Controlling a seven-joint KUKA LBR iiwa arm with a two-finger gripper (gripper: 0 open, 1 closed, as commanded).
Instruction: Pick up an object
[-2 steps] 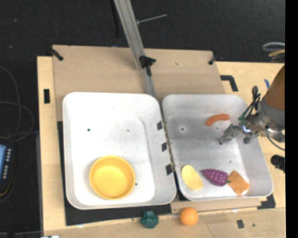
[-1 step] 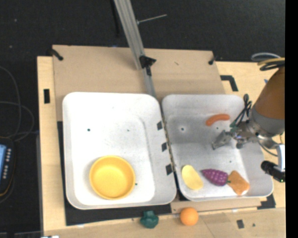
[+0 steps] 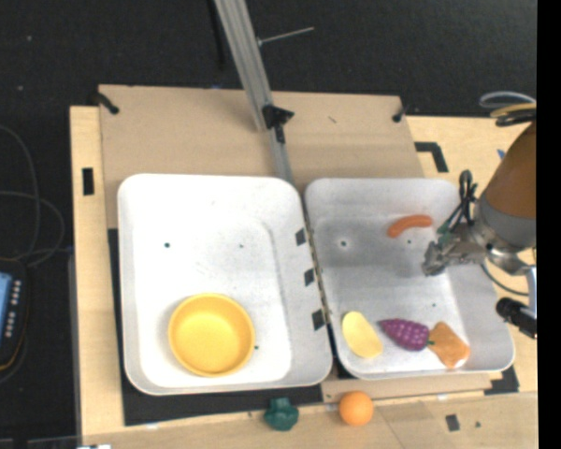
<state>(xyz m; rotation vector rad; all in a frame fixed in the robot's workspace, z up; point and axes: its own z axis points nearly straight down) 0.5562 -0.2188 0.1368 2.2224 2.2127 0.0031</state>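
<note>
Hand point(image 3: 437, 258) hangs low in the right bin point(image 3: 374, 199), orange sausage point(image 3: 410, 224) at its eleven o'clock, likely lining up a grab; its grip, I cannot tell.

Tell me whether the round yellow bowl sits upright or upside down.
Upright: the round yellow bowl in the left white bin shows its open hollow inside, rim facing up.

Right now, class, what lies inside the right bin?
The right bin holds an orange sausage, a pale yellow piece, purple grapes and an orange piece. The gripper covers some floor.
</note>
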